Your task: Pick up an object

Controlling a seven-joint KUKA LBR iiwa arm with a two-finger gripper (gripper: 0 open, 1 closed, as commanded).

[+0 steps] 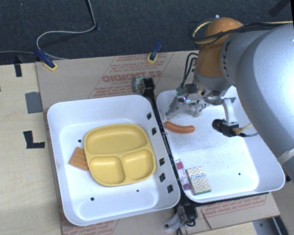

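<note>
While the thick grey arm point(274, 86) with its orange band reaches in from the right and bends down over the right-hand shallow white bin point(251, 176), the metal claw point(184, 104) hangs at that bin's far left corner, just above the orange sausage-shaped toy point(179, 128). The toy lies loose on the bin floor, not gripped. From this angle I cannot tell how far the claw is parted. The wrist tilts leftward toward the divider between the bins. In the left-hand shallow white bin point(76, 193), beside the right-hand one, sits a yellow three-compartment plastic plate point(120, 153), with a tan cracker-like square point(78, 159) tucked under its left edge. At the right-hand bin's near left corner lies a small printed cardboard box point(199, 180).
</note>
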